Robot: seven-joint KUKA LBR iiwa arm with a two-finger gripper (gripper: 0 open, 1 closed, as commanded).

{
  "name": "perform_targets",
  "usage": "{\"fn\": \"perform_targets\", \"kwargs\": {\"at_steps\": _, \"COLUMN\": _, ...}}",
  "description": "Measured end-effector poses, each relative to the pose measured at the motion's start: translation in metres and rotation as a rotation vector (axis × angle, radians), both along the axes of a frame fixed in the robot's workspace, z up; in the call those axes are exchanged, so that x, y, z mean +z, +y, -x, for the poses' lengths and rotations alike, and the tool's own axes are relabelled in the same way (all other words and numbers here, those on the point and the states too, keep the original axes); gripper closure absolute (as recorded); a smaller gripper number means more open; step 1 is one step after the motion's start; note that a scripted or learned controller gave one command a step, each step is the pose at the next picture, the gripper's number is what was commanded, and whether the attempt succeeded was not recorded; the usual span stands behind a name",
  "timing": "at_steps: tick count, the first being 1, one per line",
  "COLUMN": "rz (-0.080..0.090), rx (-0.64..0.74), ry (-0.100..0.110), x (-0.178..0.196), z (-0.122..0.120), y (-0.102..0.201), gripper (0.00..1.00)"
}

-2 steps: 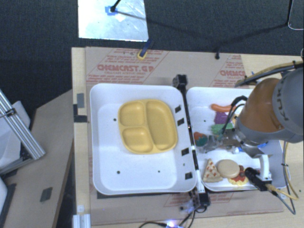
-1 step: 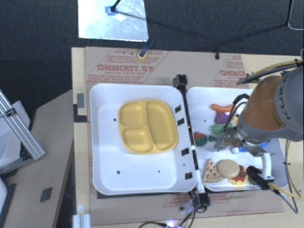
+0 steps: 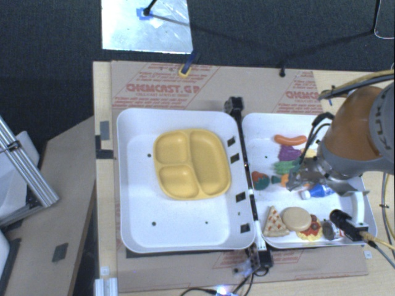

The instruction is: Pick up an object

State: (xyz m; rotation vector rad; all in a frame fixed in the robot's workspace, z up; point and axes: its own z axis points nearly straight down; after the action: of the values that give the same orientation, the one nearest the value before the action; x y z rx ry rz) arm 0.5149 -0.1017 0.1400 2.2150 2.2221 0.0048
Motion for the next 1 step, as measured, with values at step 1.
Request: {"fn": "perform_targets", "kwargs": {"at_steps": 1, "rz": 0.001, "rx": -0.001, "ry": -0.003, "x": 0.0548, "z": -0.0004, "y": -0.0110, "gripper": 1.00}}
